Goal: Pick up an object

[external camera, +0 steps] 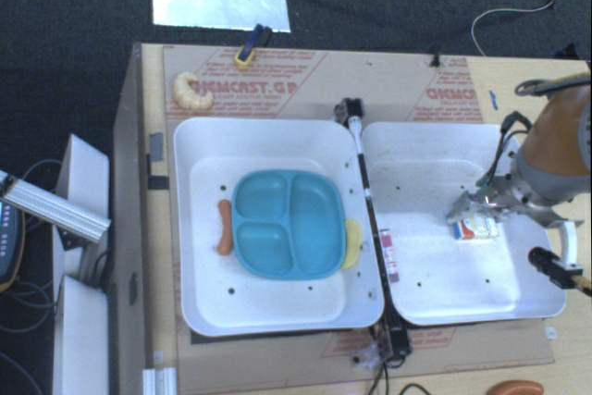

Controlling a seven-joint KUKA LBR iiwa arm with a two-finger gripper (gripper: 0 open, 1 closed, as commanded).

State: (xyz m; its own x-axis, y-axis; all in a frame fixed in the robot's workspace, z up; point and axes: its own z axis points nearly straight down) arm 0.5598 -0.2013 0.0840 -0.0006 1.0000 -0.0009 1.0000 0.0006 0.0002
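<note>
In the right bin (435, 291), a small white carton with red and blue print (475, 230) lies near the right wall. My gripper (474, 204) hangs directly above and touching or nearly touching the carton's top edge; the grey arm with its orange band (558, 143) reaches in from the right. In the left bin (199, 199) rests a blue divided plate (286, 224). An orange sausage (225, 228) lies just left of the plate, and a yellow piece (352, 241) peeks out from under the plate's right rim.
A small pink-and-white card (387, 256) lies along the right bin's left wall by the divider (367, 199). On the bench behind the bins sit a cream ridged toy (191, 90) and a yellow-and-blue tool (251, 45). An orange item (514, 387) lies at the front right.
</note>
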